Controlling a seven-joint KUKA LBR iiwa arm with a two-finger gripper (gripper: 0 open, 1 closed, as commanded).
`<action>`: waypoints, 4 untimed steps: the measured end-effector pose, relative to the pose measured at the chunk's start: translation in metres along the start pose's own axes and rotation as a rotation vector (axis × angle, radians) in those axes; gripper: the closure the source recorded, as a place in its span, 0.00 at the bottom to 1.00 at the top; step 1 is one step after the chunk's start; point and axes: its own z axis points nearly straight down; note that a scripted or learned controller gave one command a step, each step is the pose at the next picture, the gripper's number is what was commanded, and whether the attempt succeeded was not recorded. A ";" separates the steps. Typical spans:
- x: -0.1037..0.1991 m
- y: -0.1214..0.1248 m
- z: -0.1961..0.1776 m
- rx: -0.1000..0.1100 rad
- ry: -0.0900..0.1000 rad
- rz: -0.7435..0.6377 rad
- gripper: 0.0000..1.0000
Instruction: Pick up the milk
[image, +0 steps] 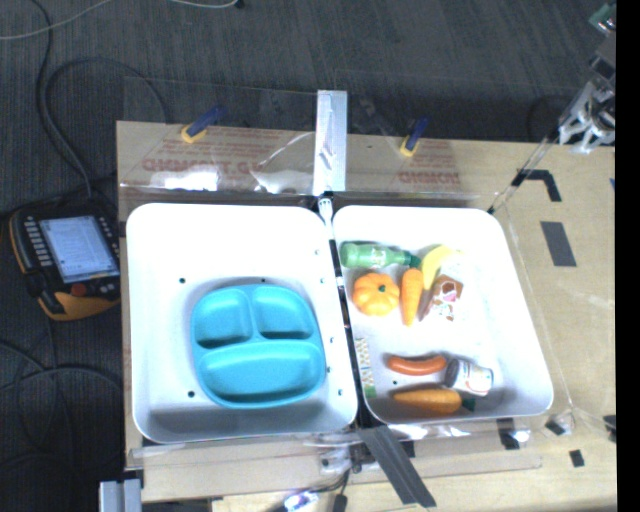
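Observation:
The milk (447, 296) is a small white carton with a brown and red print. It lies in the right bin (520, 300), in the upper middle, between an orange carrot (411, 294) on its left and a yellow banana (436, 262) just above it. A grey metal end of the arm, my gripper (583, 122), shows at the top right edge, well above and to the right of the bin and far from the milk.
The right bin also holds a green bottle (372, 256), a small pumpkin (375, 293), a sausage (416, 365), a dark bottle with a white label (469, 378) and a second carrot (428, 401). A blue divided plate (260, 345) lies in the left bin (160, 300).

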 end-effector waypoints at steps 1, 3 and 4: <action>0.000 0.000 -0.009 -0.001 -0.007 -0.001 1.00; 0.043 -0.070 0.045 0.005 0.002 0.458 1.00; -0.020 -0.069 0.000 0.001 0.001 0.461 1.00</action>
